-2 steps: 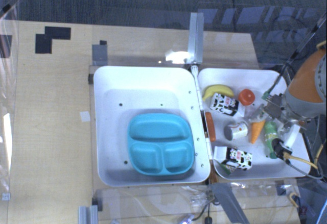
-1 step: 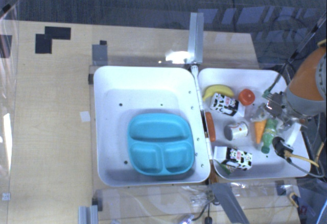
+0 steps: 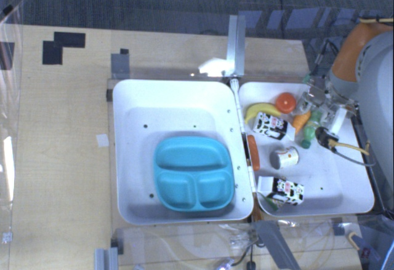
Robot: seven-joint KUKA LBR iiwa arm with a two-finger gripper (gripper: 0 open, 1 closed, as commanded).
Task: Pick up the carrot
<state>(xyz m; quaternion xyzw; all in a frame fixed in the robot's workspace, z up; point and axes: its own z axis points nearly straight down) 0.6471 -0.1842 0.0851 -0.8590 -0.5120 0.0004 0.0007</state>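
Orange carrot [image 3: 301,120] lies at the jaws' tip, apparently touching, in the right bin [image 3: 345,198]; whether the jaws of the gripper [image 3: 320,116] are released or clenched cannot be told, as the wrist hides them. Just beyond sit a green item [image 3: 306,138] below, a red tomato [image 3: 285,101] and a cow-print carton [image 3: 271,126] to the left. Farther left lie a banana [image 3: 258,111] and, in the other bin, a blue tray [image 3: 194,171]. Judgement: straddle the carrot across its narrow width, descend fully, close firmly, lift straight, avoiding crowding neighbours.
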